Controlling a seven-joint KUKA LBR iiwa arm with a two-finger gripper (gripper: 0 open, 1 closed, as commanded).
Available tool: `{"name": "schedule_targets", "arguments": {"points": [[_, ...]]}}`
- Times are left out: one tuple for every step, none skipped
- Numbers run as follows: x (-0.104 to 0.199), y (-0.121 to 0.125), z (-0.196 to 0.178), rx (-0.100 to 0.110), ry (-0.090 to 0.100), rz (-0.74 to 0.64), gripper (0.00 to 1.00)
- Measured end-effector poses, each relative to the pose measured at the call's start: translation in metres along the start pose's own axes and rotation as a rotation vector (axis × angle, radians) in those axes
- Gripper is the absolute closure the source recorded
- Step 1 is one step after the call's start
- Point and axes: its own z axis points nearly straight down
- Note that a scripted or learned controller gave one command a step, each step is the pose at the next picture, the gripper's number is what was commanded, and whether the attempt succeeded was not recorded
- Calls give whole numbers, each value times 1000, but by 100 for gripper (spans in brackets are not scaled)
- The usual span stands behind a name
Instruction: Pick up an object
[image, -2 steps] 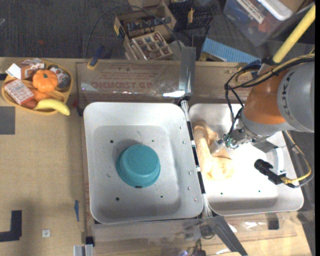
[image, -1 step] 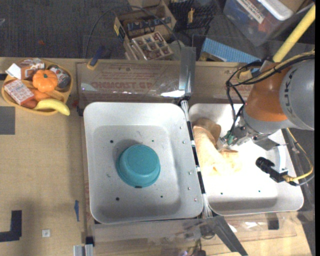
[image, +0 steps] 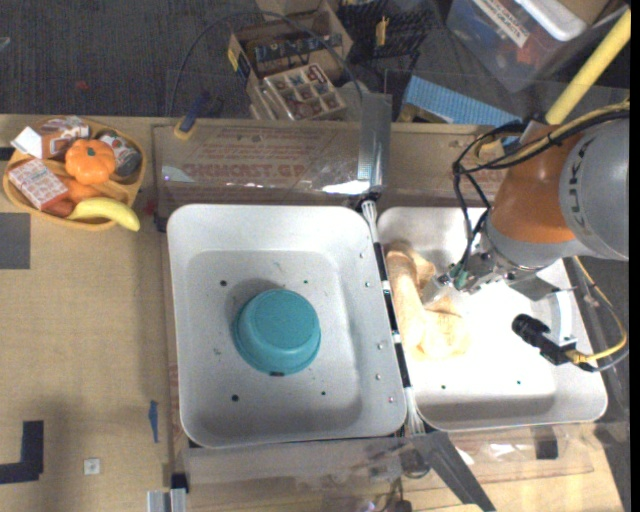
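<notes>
**Arm over right bin; finger state not readable**

The gripper (image: 462, 276) sits low over the right bin (image: 520, 395), in its upper-left part, carried by the grey arm (image: 600, 190) with its orange band, which enters from the right. Whether it is spread or closed cannot be told: the tip is small, dark and washed out against the bright bin floor. Nothing can be seen held by it.

Just left of the tip lies a pale tan, loaf-like object (image: 403, 285), stretched along the bin's left wall. Below the tip lies a pale yellowish, soft-looking item (image: 441, 335); glare blurs its outline. The tip appears close to both, but contact cannot be confirmed.

A black fitting with a yellow cable (image: 545, 340) hangs off the arm over the right half of the same bin.

The left bin (image: 200, 250) holds one teal bowl (image: 279, 330), upside down, near the centre and clear of all four walls, with bare floor all round it.

The two bins abut along a narrow shared rim. In the right bin, the lower half of the floor is bare white; the two pale items crowd the left wall.

On the bench at far left stands a basket of toy food (image: 70, 175), with a banana and a small pumpkin, well apart from both bins.
</notes>
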Motion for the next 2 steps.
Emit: {"name": "schedule_targets", "arguments": {"points": [[-18,31,12,7,3,41,0],[-1,-3,11,4,2,-41,0]]}}
